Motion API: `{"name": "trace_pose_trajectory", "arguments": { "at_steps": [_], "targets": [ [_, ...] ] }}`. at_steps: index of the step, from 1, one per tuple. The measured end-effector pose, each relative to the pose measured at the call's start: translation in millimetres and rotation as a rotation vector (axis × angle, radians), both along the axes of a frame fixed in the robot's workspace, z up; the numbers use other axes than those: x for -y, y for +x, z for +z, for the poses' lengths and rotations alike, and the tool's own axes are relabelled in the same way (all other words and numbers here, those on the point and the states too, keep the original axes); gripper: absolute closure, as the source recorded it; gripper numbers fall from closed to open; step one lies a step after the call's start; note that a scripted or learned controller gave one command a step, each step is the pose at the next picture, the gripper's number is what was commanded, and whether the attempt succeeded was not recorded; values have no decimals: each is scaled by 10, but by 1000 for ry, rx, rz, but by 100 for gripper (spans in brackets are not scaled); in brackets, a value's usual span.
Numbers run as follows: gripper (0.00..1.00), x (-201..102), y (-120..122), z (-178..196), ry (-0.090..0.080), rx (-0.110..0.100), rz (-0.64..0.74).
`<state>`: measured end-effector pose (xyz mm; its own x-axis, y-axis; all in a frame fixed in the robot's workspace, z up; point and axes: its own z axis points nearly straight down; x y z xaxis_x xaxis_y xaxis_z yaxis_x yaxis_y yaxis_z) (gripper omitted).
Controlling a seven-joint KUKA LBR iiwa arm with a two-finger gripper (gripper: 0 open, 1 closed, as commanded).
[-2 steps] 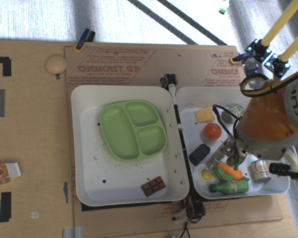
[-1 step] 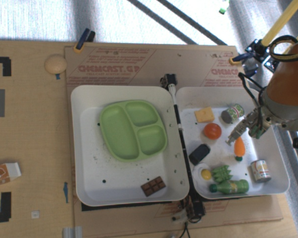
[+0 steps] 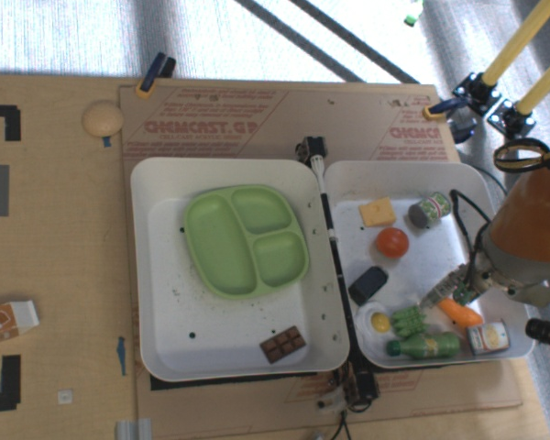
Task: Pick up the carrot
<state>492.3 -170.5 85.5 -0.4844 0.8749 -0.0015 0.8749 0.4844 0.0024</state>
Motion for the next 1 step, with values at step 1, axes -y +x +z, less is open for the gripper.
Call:
{"name": "trace_pose_trajectory", "arguments": {
  "at_steps": [1],
  "targets": [
    [100,69,-116,1,-1,1,387]
  ]
}}
